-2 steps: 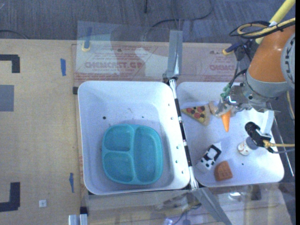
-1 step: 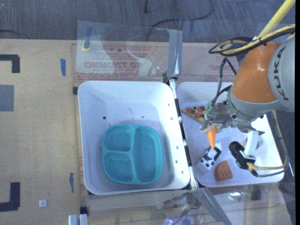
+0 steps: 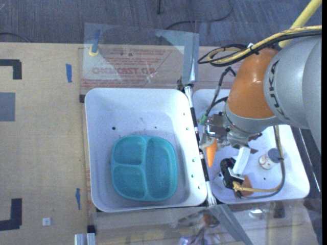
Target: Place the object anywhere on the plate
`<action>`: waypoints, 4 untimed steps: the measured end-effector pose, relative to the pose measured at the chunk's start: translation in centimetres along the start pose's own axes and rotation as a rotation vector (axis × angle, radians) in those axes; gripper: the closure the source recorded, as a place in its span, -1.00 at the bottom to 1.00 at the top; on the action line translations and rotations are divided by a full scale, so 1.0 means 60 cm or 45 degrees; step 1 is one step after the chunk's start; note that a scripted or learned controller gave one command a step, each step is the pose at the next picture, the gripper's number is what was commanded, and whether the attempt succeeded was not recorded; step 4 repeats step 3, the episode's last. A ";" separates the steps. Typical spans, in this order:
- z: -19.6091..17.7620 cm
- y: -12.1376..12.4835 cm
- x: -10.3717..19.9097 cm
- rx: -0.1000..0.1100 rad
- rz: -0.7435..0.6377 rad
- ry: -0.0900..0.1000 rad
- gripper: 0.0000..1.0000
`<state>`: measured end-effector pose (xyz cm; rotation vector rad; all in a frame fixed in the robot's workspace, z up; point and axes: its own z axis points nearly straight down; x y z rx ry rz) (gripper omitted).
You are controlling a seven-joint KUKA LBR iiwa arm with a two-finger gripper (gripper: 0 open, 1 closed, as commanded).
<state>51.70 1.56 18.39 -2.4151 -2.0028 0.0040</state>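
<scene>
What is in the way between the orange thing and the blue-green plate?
Only the rims where the two bins meet. The orange thing is just right of them, by the gripper; the plate lies just left, in the left bin. Nothing else visible lies between.

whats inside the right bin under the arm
An orange thing near the right bin's left wall and a small white piece further right show. The arm covers most of the upper floor, so whatever lies there is hidden.
</scene>
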 end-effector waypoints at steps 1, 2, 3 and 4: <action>-0.088 0.021 0.137 -0.006 -0.265 -0.002 1.00; -0.056 -0.065 0.270 0.000 0.002 -0.002 1.00; -0.057 -0.065 0.270 -0.001 0.002 -0.002 -1.00; -0.057 -0.065 0.270 -0.001 0.002 -0.002 -1.00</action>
